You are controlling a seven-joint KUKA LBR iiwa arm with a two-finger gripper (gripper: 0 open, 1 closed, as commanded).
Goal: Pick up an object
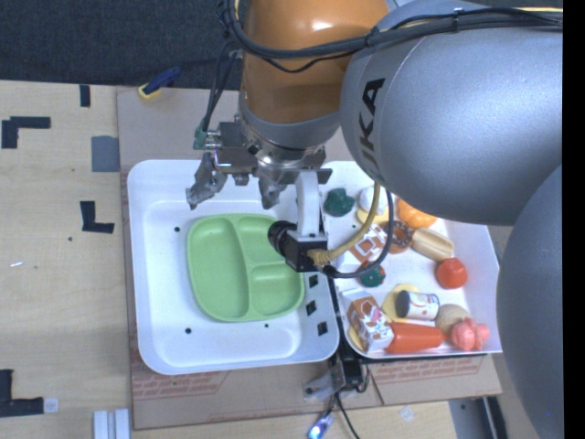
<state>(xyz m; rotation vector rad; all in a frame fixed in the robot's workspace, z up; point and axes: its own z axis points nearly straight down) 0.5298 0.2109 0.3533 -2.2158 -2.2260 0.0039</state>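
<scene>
My gripper (234, 190) hangs over the far edge of the left bin (151, 273), just above the back rim of a green divided plate (239, 268) that lies flat in that bin. Its two dark fingers (202, 187) stand apart, open, with nothing between them. The right bin (487, 245) holds several toy foods: a red tomato (451, 273), an orange carrot (416, 338), a small carton (366, 322), a bread roll (431, 242), an orange fruit (416, 216), a green piece (340, 202) and a pink piece (468, 334). The arm hides the far part of the right bin.
A black cable and a white bracket (309, 210) hang from the wrist over the wall between the bins. Brown cardboard (169, 126) lies under both bins. The wooden bench (55, 273) stretches to the left, marked with black tape.
</scene>
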